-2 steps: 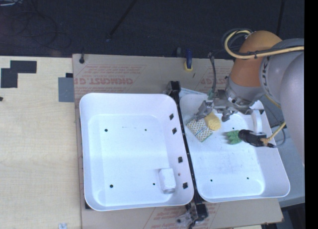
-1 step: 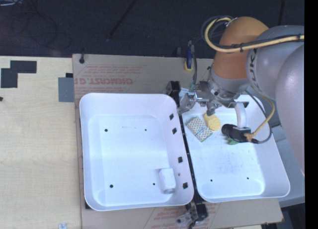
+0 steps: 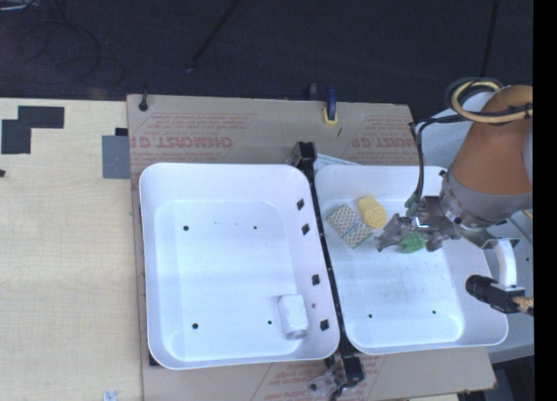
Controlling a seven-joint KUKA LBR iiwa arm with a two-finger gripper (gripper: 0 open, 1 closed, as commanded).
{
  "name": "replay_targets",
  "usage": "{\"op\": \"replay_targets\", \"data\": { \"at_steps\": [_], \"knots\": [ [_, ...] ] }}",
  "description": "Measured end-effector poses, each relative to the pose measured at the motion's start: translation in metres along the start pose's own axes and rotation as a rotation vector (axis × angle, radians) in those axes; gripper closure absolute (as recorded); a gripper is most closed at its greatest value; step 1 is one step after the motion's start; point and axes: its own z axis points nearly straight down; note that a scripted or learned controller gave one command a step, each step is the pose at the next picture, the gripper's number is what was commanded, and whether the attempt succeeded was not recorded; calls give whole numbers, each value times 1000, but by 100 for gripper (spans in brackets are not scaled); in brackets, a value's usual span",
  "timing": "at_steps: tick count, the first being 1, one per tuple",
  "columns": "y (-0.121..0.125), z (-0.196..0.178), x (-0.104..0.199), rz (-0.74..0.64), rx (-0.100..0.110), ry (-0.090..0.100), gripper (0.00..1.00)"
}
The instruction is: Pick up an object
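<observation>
End effector (image 3: 399, 236) low over the right bin (image 3: 409, 304), in its upper right part. Arm comes in from the right of the view, its orange band just above the wrist.

Green object (image 3: 412, 243): small, bright green, irregular outline, right at the end effector and partly under its dark metalwork. Only a patch of it shows, so its full shape is hard to make out. Touching or merely beside: cannot tell. Whether the end effector is clenched, released or grasping the green object: cannot tell either, since wrist hardware covers the tip.

Yellow object (image 3: 372, 212): pale yellow, rounded and lumpy, near the end effector, up and to its left in the view, on the bin floor.

Patterned pad (image 3: 348, 223): flat, rectangular, grey-white with a fine check, lying askew just beyond the yellow object, farther left of the end effector. The two look close or touching.

White block (image 3: 292, 314): small and rounded, well apart from the end effector, down and left, in the left bin (image 3: 226, 269) near its lower right corner. White on white, so its edges are faint.

Both bins sit on cardboard on the worktop (image 3: 61, 260).
</observation>
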Motion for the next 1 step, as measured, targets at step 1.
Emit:
{"op": "replay_targets", "data": {
  "at_steps": [1],
  "knots": [
    [92, -79, -43, -12, -19, -3, 0]
  ]
}}
